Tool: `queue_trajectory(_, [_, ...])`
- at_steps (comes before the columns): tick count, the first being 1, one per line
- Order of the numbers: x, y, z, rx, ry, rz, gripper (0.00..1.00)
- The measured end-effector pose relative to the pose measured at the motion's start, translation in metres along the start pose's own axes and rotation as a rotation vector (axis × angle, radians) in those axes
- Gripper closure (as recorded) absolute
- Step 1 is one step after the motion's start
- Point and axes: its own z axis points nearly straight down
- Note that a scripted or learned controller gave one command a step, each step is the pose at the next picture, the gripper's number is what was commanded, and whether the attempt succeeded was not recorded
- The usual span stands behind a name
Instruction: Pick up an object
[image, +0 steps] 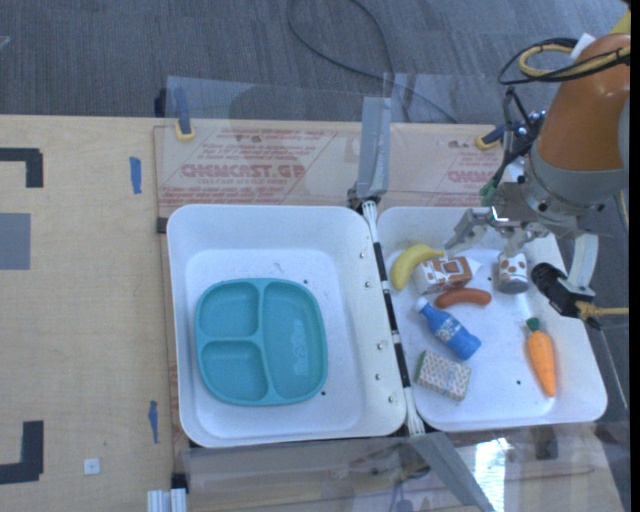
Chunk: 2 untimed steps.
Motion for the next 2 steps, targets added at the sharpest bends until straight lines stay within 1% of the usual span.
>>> queue_trajectory(1, [-0.017,-0.005,0.144,-0.006,-0.002,-0.204,0.0])
queue_trajectory(2, [-0.032,0.062,0.151,0.072,0.025,-0.192,0.0])
